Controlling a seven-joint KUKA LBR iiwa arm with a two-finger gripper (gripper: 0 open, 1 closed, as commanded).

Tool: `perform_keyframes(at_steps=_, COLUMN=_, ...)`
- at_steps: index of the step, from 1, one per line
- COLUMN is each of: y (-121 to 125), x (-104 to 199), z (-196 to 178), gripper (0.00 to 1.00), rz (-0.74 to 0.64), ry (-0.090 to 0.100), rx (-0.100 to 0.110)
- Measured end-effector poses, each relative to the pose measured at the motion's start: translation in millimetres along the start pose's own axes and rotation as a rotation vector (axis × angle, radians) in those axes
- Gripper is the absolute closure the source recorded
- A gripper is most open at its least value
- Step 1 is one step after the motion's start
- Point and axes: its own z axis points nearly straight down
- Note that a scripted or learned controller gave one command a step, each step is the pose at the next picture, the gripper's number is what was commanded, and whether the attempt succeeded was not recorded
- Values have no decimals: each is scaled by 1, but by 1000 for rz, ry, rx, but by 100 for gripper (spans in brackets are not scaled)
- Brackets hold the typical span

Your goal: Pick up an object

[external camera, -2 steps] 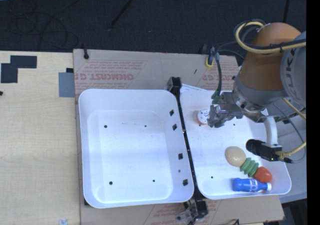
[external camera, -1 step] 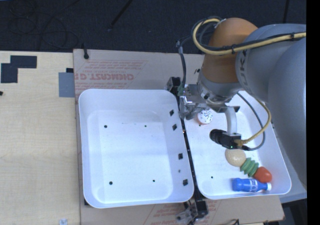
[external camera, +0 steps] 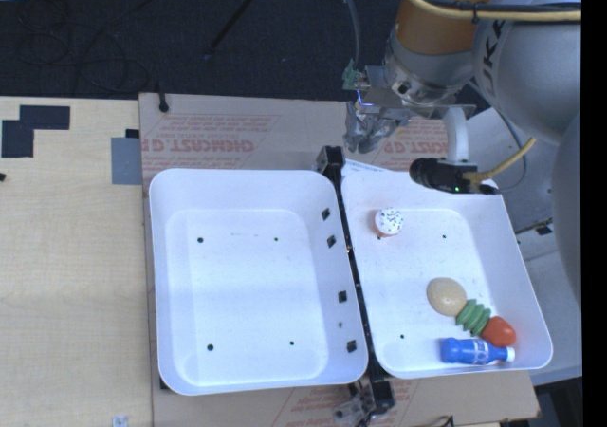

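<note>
From my feed I see the arm (external camera: 493, 27) reaching in from the right, its orange band high in the frame and the hand (external camera: 365, 136) hanging above the far edge of the bins, over the cardboard (external camera: 237, 136) just behind the divider where the two bins meet. The hand is small and cluttered with cables at this angle, so I cannot tell how far it is spread, and I see nothing between its tips. The left bin (external camera: 171, 226) shows me bare white floor with a few dark holes. The right bin (external camera: 531, 321) carries all the pieces: a small white cupcake (external camera: 389, 221) with dark specks sits near the far left part of its floor, not far from the divider and well apart from the rest. Toward the near right corner I make out a tan egg (external camera: 445, 296), a green ridged piece (external camera: 473, 315) touching it on its right, and a red tomato (external camera: 499, 330) just beside that, the three running in a slanted row. A blue bottle (external camera: 474, 351) with a white cap lies on its side just in front of them, near the bin's front wall. The hand is up above all of these and closest to the cupcake, touching none. The pale desk (external camera: 66, 273) stretches off to the left.
</note>
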Motion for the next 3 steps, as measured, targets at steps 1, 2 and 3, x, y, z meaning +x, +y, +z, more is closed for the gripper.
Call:
perform_keyframes(at_steps=1, y=-60, x=-65, z=-117, gripper=100, rz=9, ry=-3, rx=3)
perform_keyframes(at_steps=2, y=-96, x=-115, z=-21, gripper=100, rz=11, ry=-2, rx=27)
perform_keyframes(at_steps=3, y=-73, x=-125, z=57, gripper=100, rz=6, ry=-1, rx=24)
